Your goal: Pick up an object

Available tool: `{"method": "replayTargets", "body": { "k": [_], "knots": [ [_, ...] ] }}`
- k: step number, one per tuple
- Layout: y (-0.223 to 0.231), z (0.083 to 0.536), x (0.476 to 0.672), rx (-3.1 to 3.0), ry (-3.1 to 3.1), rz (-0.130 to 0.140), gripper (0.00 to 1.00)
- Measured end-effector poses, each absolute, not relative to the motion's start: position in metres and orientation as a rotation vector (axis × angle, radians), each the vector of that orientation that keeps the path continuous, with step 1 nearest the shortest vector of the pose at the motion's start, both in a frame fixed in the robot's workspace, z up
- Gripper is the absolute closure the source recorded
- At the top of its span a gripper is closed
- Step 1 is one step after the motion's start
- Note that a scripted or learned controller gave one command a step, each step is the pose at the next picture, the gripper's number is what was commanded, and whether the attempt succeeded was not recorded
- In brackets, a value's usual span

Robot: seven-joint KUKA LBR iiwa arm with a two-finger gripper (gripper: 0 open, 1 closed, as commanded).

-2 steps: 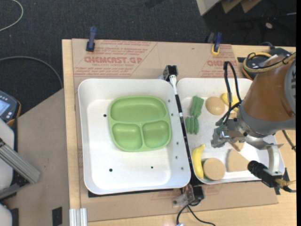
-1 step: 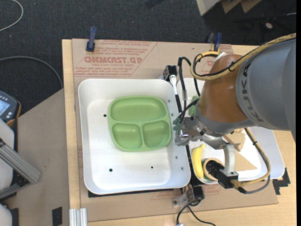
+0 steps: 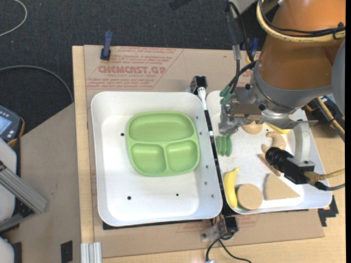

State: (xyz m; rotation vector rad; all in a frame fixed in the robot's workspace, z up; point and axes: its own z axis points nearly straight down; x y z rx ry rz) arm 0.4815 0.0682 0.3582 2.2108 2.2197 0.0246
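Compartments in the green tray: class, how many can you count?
3. The green tray in the left bin has one long compartment along its far side and two smaller ones on its near side. None looks hidden.

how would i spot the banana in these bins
Look in the right bin, at its near edge beside the divider between the bins. The banana is the small curved yellow piece left of a round tan disc; nothing else there is yellow and curved.
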Motion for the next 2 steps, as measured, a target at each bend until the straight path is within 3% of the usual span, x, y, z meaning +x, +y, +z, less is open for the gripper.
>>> {"method": "replayTargets", "body": {
  "k": [1,2],
  "knots": [
    [-0.006,0.387,0.480,2.225,2.208,0.005,1.00],
    [-0.062,0.389,0.479,2.225,2.211,0.001,1.00]
  ]
}}
